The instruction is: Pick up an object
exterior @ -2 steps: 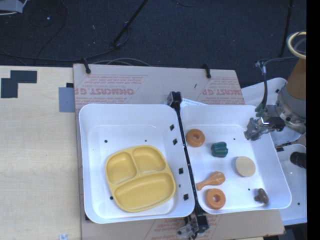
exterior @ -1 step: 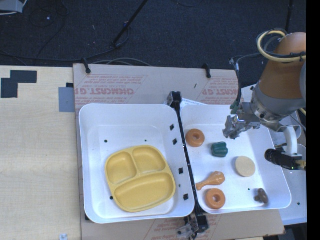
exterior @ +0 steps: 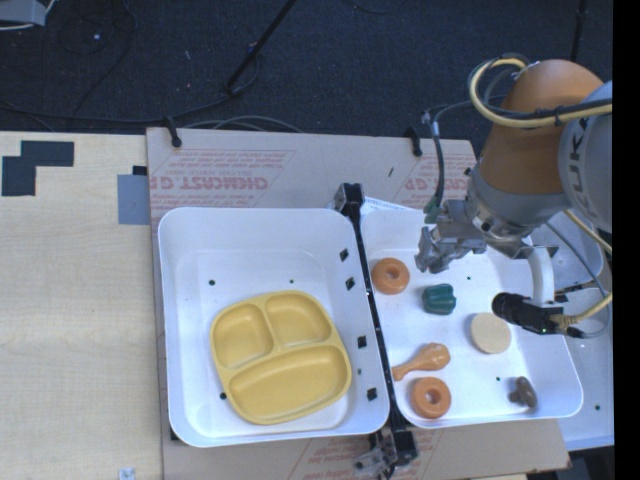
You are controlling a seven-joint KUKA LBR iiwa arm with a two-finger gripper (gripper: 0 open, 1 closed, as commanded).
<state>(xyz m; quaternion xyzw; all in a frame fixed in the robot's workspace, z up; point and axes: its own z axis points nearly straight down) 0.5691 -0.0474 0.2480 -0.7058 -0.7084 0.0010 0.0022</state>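
Note:
The right bin (exterior: 560, 393) holds several small toy foods. An orange doughnut (exterior: 390, 276) lies near the divider, with a dark green pepper (exterior: 438, 298) just to its right. A cream round piece (exterior: 491, 333) lies further right, a tan drumstick (exterior: 422, 361) and a second doughnut (exterior: 431, 398) sit towards the front, and a brown lump (exterior: 522, 393) rests at the front right. My gripper (exterior: 434, 253) hangs over the bin's back part, just above and between the first doughnut and the pepper. Nothing shows between its fingers.
The left bin (exterior: 190, 238) holds a yellow compartment tray (exterior: 280, 356). A black divider clip (exterior: 349, 200) marks the rim between the bins. Cables and a black fitting (exterior: 525, 311) trail from the arm over the right bin's right side.

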